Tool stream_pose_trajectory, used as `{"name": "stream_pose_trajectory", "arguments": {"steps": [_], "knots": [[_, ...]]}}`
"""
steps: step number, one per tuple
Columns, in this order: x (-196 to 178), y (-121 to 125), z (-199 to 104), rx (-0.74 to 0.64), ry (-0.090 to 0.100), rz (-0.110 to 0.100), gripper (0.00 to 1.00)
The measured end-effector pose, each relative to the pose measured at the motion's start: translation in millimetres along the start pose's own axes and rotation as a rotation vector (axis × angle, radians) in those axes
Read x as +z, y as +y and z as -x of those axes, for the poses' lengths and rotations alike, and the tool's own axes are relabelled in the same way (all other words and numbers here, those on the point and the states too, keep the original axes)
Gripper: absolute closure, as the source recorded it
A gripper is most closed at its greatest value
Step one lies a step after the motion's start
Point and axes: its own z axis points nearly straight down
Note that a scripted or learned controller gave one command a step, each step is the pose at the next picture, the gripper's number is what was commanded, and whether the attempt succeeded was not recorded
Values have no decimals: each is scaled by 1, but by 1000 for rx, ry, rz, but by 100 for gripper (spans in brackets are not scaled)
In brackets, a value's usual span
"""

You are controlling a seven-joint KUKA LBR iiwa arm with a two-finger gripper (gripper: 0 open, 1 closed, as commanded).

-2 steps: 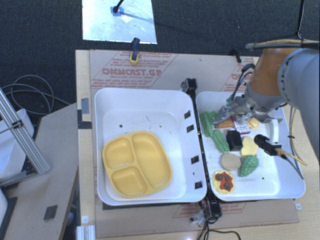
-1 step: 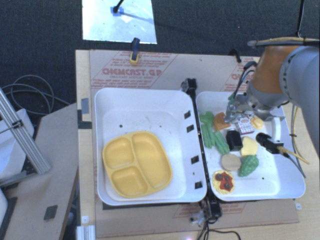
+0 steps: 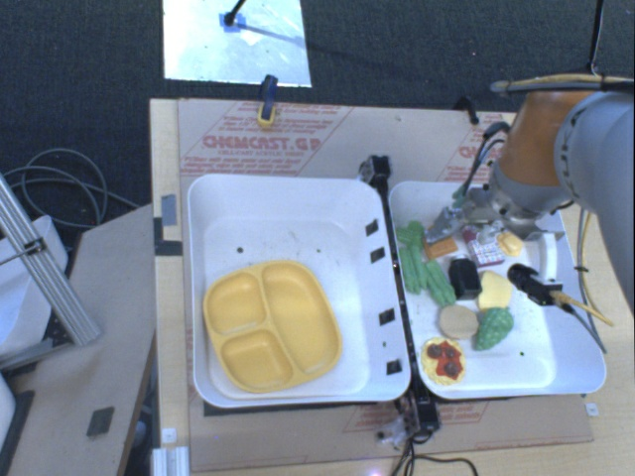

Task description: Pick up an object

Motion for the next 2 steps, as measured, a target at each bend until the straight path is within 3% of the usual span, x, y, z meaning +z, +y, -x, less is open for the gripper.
{"name": "stream_pose_trajectory", "arguments": {"steps": [1, 2], "knots": [[16, -1, 14, 0, 5, 2, 0], [2, 2, 17, 0, -3, 16, 100]]}}
